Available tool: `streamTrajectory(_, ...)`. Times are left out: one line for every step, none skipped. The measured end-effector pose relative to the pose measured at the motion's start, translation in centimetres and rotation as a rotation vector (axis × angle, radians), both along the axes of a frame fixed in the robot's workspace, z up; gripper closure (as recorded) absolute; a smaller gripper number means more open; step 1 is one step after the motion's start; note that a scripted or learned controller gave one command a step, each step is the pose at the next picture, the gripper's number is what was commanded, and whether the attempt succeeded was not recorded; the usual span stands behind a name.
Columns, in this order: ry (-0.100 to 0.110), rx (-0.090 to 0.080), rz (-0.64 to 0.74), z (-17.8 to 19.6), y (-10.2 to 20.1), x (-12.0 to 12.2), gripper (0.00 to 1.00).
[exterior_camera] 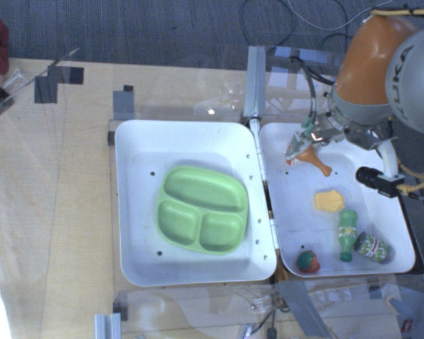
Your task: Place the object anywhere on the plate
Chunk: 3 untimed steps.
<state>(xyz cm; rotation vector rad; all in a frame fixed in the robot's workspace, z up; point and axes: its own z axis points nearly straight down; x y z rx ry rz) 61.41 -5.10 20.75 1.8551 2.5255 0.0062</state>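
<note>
A green plate (201, 209) with three compartments lies in the left white bin (138, 189). My gripper (302, 147) is over the upper left part of the right bin (403, 249), pointing down and to the left. An orange, carrot-like object (316, 160) sticks out from between its fingers toward the lower right. The gripper is shut on this object, which hangs just above the bin floor. The plate has nothing on it.
The right bin also holds a yellow piece (328, 201), a green bottle (347, 234), a small printed can (372, 247) and a red and green ball (308, 261). A raised divider (263, 182) separates the two bins. Cables run behind the arm.
</note>
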Motion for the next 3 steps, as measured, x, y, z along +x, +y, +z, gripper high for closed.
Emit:
streamTrajectory(0.002, 0.0, 0.359, 0.6, 6.9, -5.5, 1.0)
streamTrajectory(0.003, 0.0, 0.389, -1.4, 15.7, -5.9, 1.0)
streamTrajectory(0.003, 0.0, 0.388, -1.4, 15.7, -5.9, 0.0)
